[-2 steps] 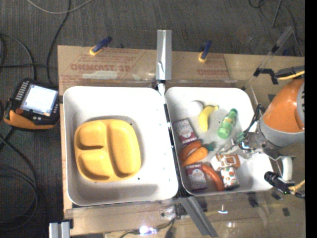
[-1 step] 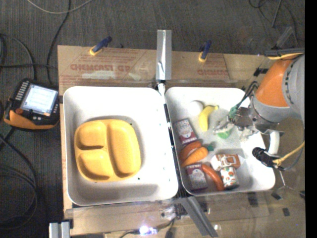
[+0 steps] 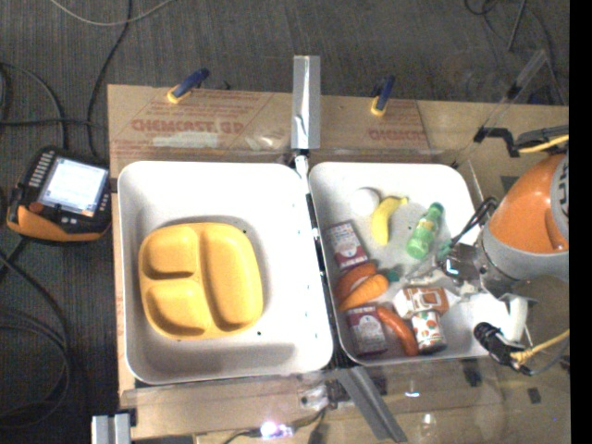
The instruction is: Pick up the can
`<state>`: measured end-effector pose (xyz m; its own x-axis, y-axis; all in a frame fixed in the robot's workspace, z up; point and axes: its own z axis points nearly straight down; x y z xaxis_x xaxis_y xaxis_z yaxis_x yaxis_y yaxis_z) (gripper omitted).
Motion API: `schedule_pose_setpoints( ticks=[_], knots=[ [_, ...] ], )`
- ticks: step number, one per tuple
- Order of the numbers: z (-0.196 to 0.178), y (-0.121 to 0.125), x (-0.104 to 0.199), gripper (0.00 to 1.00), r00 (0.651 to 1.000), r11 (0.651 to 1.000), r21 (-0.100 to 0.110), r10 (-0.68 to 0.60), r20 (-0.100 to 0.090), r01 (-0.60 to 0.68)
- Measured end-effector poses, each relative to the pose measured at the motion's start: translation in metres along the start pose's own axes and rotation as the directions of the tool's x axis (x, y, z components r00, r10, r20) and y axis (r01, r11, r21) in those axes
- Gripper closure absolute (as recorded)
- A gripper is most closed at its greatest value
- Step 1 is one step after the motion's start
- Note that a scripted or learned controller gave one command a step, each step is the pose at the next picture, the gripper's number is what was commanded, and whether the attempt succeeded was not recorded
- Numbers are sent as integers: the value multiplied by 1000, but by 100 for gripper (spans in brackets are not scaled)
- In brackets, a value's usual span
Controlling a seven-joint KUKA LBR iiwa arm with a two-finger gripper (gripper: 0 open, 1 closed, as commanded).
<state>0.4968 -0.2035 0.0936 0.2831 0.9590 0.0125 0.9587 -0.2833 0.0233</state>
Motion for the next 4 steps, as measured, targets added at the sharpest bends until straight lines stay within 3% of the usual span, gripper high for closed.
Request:
schedule_pose_setpoints(
  ticks=[1, 2, 3, 4],
  knots=[
    [-4, 0, -5, 100, 1000, 1000, 4, 4, 9, -4],
    [-4, -1, -2, 0, 1000, 1000, 7, 0, 5, 0],
    [-9, 0, -2, 100, 1000, 1000, 11, 2, 6, -2],
    [-9, 0, -2, 0, 1000, 1000, 12, 1, 6, -1]
  ],
)
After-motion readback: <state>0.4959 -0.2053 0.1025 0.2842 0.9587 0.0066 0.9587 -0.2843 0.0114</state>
